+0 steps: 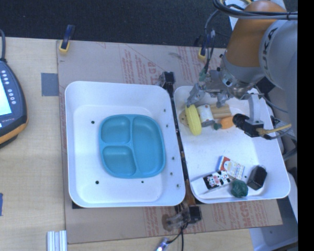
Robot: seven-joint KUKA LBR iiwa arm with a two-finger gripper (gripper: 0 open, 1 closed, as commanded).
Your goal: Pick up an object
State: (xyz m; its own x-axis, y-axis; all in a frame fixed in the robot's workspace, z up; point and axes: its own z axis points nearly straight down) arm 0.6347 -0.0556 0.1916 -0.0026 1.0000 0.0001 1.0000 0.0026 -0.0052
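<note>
Lying near the upper left corner of the right bin, close to the wall that faces the left bin, the yellow object is judged the nearest candidate for the pick. It rests on the bin floor with its long axis running roughly top to bottom in the camera view, and it touches a white roll on its right side. A wooden block and an orange piece lie just beyond the roll, so the group forms a tight cluster. A descent on any one item risks contact with its neighbours.

The gripper hangs over the upper edge of this cluster, just above and to the right of the yellow object in the view, and no item is visibly held. Whether the gripper is apart or together cannot be told from this angle. This placement suggests an approach stage, with the grasp not yet made.

Well apart, along the lower edge of the same bin, lie a printed card, a black-and-white card, a green ball and a black block. The left bin bears a blue divided plate, which plays no part in this step
</note>
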